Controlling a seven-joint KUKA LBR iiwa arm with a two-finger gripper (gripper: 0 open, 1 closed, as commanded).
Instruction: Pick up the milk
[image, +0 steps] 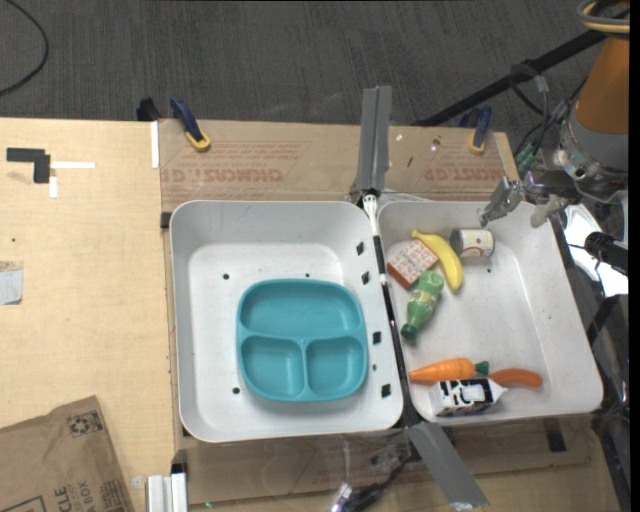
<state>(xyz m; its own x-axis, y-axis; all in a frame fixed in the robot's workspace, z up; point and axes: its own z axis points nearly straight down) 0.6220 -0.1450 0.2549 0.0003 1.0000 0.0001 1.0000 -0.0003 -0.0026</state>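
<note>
The milk (467, 396), a black-and-white carton, lies on its side at the near edge of the right bin (545, 300), long axis left to right, just below the carrot (443, 371). Farther back, the gripper (500, 207) hangs over the bin's far rim; its opening cannot be made out.

bench (80, 300): wood; left white bin (200, 330) | right white bin (550, 330); cardboard sheet (270, 165) behind; box (60, 460) front-left
</note>
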